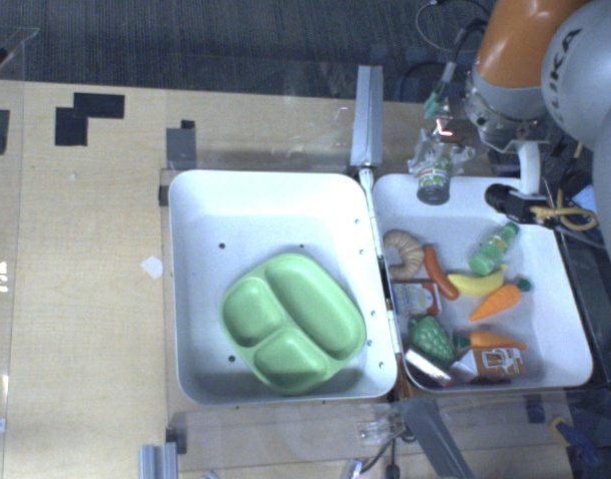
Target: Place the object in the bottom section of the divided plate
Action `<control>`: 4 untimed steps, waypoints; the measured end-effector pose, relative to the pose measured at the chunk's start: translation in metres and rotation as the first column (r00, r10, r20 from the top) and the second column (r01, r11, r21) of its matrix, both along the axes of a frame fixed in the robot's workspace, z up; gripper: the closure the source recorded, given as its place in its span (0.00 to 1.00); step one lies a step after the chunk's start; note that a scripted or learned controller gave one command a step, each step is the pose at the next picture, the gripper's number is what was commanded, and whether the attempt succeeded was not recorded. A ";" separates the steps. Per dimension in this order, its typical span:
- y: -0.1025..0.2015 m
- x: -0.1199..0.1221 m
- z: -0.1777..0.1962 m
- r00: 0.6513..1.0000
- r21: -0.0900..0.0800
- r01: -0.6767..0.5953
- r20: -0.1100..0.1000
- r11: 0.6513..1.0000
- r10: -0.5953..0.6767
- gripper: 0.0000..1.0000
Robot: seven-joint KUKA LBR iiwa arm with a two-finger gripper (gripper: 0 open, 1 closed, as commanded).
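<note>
Two shallow white bins sat side by side on a wooden bench (86,267), the left bin (201,228) and the right bin (570,347) divided by a grey metal rail (366,128). Along the right bin's left wall lay a brown pretzel-like piece (403,250) and a sausage (440,273). Toward its middle, a green bottle (493,249) stood tilted above a banana (475,284) and a carrot (497,301). Near the lower rim lay a dark green item, possibly broccoli (432,337), beside an orange carton (495,360). Black markers (86,116) were on the bench, upper left.
</note>
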State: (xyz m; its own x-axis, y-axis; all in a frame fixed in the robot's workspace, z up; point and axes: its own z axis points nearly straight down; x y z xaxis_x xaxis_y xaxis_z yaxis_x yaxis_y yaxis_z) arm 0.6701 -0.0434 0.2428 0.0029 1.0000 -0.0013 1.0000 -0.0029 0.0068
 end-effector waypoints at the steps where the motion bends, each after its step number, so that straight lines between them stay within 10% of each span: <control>1: 0.058 0.000 -0.057 0.974 0.001 -0.225 -0.001 0.974 0.225 1.00; 2: 0.124 -0.056 -0.057 0.944 0.001 -0.331 -0.001 0.944 0.331 1.00; 3: 0.123 -0.055 -0.057 0.944 0.002 -0.330 -0.001 0.944 0.330 0.00; 4: 0.124 -0.054 -0.045 0.944 0.002 -0.330 0.006 0.944 0.330 1.00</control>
